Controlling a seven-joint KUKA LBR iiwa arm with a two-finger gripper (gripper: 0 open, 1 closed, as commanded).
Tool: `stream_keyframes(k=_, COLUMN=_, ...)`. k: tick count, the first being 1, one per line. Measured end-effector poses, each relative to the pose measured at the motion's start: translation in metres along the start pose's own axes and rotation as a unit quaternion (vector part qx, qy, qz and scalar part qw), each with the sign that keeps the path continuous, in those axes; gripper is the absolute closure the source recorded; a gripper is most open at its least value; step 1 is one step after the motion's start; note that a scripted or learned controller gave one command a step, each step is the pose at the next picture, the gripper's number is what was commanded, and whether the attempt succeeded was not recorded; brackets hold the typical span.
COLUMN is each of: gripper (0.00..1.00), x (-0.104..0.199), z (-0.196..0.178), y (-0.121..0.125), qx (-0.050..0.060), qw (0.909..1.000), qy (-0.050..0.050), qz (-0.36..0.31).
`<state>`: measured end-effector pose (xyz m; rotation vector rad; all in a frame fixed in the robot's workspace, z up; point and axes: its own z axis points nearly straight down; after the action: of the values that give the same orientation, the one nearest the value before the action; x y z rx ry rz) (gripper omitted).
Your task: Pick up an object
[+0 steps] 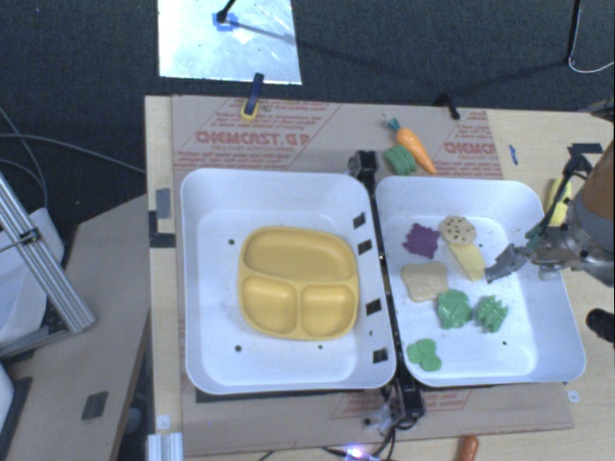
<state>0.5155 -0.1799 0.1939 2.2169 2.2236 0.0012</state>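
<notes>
Yellow plastic sits at the far left of the action: a divided plate [296,282] lies in the left bin [207,219], with nothing else in that bin. Across the divider, the right bin [553,334] holds the small toy foods: a purple piece [420,240], a beige slice [425,280], a round cookie [457,229] touching a pale yellow wedge [468,259], two green leafy pieces [453,308] [491,312] side by side, and a flat green piece [423,354] near the front wall. A toy carrot [414,146] lies outside on the cardboard behind the bins.

Further right, the gripper [504,261] reaches in over the right bin, its tip just beside the yellow wedge and above the leafy pieces. Nothing is visibly held. I cannot tell how wide it stands; the tip looks like one grey blur from this angle.

The foods are crowded, so a descent here could land between wedge and leafy piece, nudging both aside, or catch the wedge by its edge and let it slip. The arm's body is cut off at the right edge.
</notes>
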Motion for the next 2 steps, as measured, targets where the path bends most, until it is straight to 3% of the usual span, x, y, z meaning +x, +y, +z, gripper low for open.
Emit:
stream_keyframes(k=1, gripper=0.00, x=0.010, z=-0.159, y=-0.027, qx=-0.009, qw=1.0000, qy=-0.002, qz=-0.001)
stream_keyframes(k=2, gripper=0.00, x=0.065, z=-0.298, y=-0.027, qx=-0.010, qw=0.9999, qy=-0.001, qz=-0.004)
